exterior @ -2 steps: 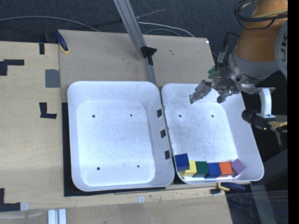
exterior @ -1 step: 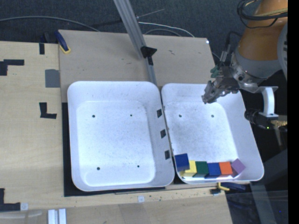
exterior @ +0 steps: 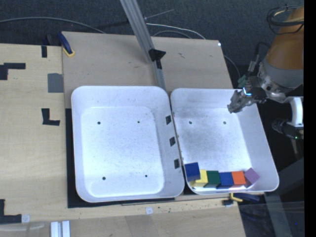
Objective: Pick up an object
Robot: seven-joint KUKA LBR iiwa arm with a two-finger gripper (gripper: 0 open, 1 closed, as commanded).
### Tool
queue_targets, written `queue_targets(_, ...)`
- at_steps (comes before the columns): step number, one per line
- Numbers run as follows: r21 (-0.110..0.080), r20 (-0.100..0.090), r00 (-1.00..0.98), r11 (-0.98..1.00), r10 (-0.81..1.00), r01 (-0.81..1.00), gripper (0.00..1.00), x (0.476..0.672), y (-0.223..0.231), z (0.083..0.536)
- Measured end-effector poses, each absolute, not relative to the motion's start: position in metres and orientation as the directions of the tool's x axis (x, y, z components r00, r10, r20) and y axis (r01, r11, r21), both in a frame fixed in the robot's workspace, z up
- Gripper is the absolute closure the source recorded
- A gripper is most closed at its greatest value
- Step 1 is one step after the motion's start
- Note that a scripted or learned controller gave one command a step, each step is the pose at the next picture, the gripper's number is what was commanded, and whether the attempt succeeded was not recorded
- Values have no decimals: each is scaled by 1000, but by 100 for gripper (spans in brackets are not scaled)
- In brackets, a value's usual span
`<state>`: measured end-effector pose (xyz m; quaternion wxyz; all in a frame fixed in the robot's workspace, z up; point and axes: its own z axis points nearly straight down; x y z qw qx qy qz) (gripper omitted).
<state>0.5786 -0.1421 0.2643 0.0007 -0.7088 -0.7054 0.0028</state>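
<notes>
Where right bin [exterior: 256, 132] meets its near wall, row of blocks: blue [exterior: 192, 170], yellow [exterior: 201, 179], green [exterior: 213, 177], second blue [exterior: 226, 179], orange [exterior: 238, 177], purple [exterior: 251, 175]. Left bin [exterior: 84, 132] alongside. Farther back, gripper [exterior: 236, 105] over right bin's far right corner, well apart from blocks; finger state cannot be told.

Two bins side by side on the desk [exterior: 118, 58].
Blocks [exterior: 219, 177] line the right bin's [exterior: 217, 132] near wall; the left bin [exterior: 118, 142] lies beside it.
</notes>
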Motion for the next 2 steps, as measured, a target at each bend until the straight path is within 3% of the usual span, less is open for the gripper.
queue_targets(1,-1,-2,-2,2,1000,1000,100,580,-138,277)
queue_targets(2,9,-1,-3,3,1000,1000,100,557,-120,402)
